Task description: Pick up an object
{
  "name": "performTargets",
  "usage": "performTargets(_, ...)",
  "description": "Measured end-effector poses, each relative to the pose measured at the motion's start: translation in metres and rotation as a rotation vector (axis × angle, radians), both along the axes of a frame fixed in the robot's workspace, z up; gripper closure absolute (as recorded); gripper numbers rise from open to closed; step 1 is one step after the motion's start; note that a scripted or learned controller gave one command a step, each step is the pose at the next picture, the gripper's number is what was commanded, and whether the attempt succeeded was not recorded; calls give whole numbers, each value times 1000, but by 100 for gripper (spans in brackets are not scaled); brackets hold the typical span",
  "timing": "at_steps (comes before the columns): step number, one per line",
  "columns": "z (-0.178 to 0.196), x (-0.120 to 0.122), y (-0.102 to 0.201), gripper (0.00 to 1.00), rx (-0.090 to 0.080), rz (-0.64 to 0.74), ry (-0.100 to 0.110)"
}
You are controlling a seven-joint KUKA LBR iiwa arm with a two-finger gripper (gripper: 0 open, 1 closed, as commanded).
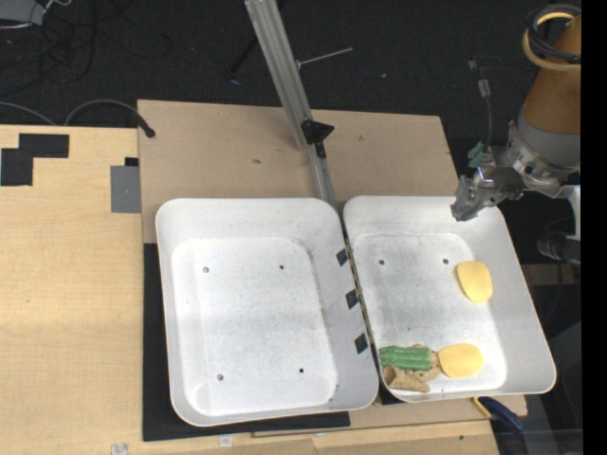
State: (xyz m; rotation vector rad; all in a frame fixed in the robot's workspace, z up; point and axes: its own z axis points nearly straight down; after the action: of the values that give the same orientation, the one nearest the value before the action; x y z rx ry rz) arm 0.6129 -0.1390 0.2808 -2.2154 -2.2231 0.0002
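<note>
Here the gripper [469,204] hangs over the right bin's [531,349] far rim (its state I cannot tell) — open floor below; green toy [406,356] lies crosswise against the near wall.

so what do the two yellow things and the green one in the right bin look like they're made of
The upper yellow piece and the lower yellow piece look like soft foam or sponge: matte, rounded, no glare. The green thing has a bumpy, dull surface, perhaps rubber or soft plastic; it is too small to be sure. The right bin looks like smooth white plastic with scuff marks.
</note>
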Motion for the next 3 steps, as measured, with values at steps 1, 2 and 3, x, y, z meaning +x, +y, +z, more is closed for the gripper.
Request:
performTargets(1,-13,-2,44,100,0,0,2)
performTargets(2,-30,-19,101,100,1,1,4)
performTargets(3,-46,-26,147,100,0,-1,3)
